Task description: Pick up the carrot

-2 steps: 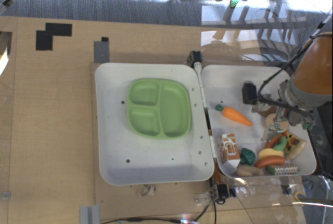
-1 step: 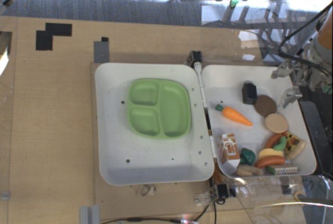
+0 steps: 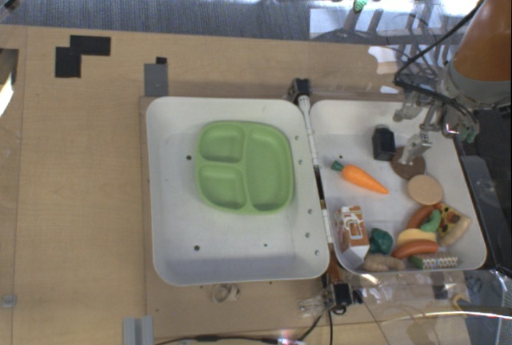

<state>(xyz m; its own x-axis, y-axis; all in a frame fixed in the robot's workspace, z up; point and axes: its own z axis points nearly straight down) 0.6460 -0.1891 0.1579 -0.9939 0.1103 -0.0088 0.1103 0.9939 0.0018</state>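
The carrot lies loose in the right bin; the gripper hovers nearby, apparently spread.

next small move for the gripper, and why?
Probably shift the gripper toward the left bin and lower it over the carrot. It sits beyond the carrot, nearer the far right corner, and the carrot lies alone on the right bin floor, clear of the food pile.

green divided plate, milk carton
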